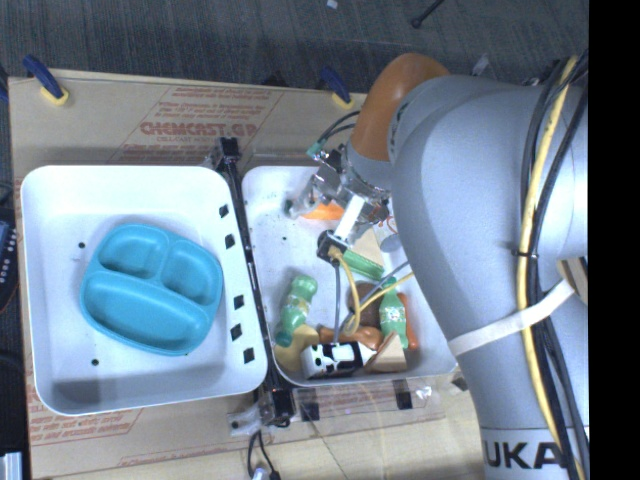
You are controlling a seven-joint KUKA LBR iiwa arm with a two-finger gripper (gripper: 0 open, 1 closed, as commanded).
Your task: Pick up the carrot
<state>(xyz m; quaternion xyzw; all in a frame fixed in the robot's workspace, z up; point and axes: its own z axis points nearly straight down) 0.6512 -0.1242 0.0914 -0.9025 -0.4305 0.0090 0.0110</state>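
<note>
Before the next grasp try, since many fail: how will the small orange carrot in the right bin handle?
The small orange carrot looks like smooth toy plastic, so probably stiff, light and slippery. Its tapered shape may roll or slide toward the white bin's wall if nudged.

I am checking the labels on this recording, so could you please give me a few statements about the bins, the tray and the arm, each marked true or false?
1. The blue tray lies in the left bin. True.
2. The gripper is over the left bin. False: it is over the right bin, near its far end.
3. An orange item, likely the carrot, lies at the gripper. True.
4. The blue tray has toys lying in its compartments. False: the toys are piled in the right bin.
5. A green bottle-like toy lies in the right bin. True.
</note>
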